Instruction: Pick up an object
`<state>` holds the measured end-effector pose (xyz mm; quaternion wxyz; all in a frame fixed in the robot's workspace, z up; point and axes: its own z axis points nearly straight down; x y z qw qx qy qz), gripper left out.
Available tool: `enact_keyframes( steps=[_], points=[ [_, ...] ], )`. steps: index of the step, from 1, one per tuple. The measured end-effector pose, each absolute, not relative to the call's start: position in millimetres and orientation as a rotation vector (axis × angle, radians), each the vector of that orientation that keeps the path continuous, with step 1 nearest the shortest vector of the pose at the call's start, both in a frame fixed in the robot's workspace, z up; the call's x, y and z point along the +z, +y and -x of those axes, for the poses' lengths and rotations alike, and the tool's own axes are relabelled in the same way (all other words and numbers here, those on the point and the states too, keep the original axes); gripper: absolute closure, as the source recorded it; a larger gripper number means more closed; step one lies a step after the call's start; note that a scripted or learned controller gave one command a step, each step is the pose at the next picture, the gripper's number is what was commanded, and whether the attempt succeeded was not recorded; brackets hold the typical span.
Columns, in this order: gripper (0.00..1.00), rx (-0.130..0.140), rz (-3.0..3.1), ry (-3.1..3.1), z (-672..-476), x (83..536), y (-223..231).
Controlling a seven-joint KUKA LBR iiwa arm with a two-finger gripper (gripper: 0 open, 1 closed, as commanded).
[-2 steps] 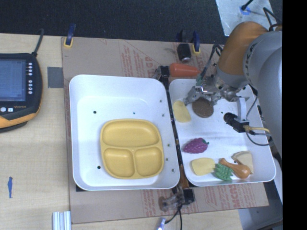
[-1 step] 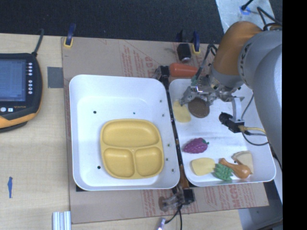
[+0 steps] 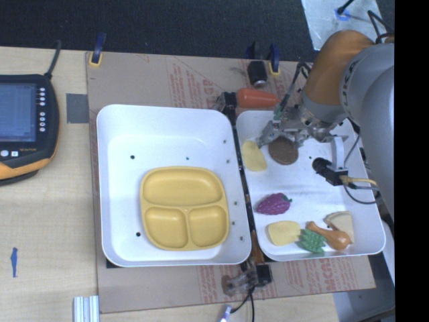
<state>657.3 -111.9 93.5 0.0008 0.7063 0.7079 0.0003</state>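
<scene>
Divided tray (image 3: 184, 206) in left bin (image 3: 120, 133)

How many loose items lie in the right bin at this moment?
6, maybe more hidden under the arm: a pale yellow piece and brown disc at the far end, purple grapes mid-bin, and a yellow piece, green-and-orange toy and bread slice nearest the camera.

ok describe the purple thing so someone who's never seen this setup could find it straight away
Start at the right-hand white bin, the one the arm reaches into. Near the middle of its floor, by the wall it shares with the left bin, lies the purple toy grape bunch. It is the only purple, bumpy item there, sitting between the pale yellow piece above it and the flat yellow piece below it.
</scene>
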Motion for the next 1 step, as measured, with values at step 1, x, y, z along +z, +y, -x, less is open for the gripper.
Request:
enact_keyframes(
  steps=[1],
  points=[
    [0.00,0.001,-2.217,2.224,-657.3,93.5,-111.9]
  ],
)
